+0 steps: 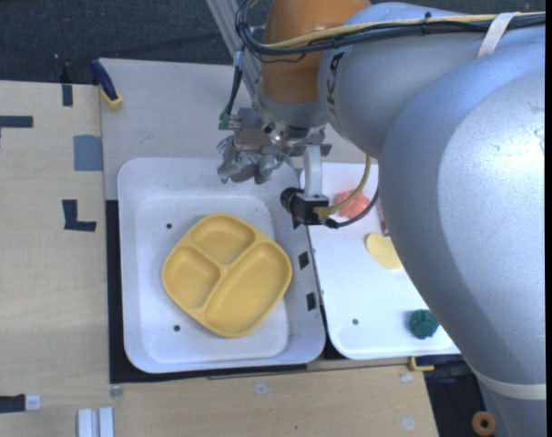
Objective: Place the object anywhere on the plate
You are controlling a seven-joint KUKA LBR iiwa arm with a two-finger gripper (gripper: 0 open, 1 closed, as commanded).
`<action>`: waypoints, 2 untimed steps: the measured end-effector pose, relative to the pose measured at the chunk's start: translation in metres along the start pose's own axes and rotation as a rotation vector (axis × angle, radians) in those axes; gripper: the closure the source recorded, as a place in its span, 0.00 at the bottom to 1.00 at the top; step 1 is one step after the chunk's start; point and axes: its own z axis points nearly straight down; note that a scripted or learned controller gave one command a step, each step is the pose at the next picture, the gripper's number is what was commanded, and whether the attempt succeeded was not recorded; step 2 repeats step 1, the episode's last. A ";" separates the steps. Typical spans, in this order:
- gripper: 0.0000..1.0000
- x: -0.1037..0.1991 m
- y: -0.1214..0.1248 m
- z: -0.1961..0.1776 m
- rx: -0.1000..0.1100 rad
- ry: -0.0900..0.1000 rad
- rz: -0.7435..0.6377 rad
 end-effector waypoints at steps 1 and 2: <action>0.00 0.000 0.000 0.000 0.000 0.000 -0.001; 0.00 0.000 0.000 0.000 0.000 0.000 -0.001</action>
